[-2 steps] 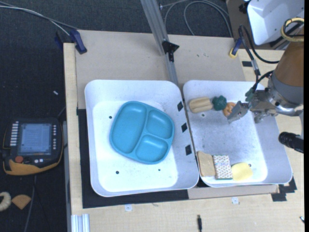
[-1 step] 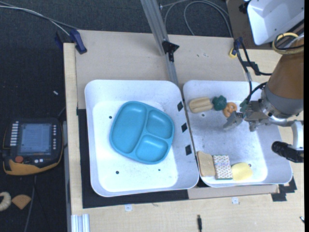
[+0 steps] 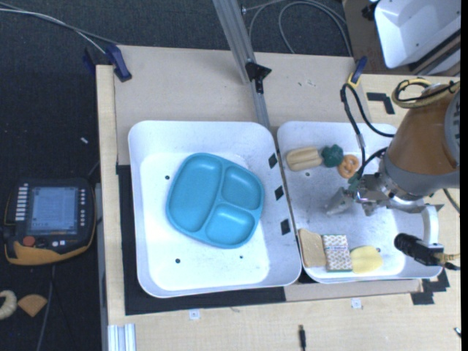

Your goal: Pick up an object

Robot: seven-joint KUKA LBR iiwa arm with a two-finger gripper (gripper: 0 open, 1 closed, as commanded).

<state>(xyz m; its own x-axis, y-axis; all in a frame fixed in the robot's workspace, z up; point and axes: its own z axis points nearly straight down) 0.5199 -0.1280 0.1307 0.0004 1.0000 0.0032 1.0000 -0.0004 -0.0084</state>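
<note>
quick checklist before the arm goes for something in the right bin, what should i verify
1. Targets present in the right white bin: tan roll-shaped toy, dark green lump, orange piece, patterned square pad, yellow block. Ok.
2. Tool over the bin floor, among the objects: ok.
3. Tool carrying nothing: cannot tell.
4. Nearest target isolated: not ok, green lump and orange piece crowd the roll.
5. Blue divided plate lies in the left bin, out of the way: ok.
</note>
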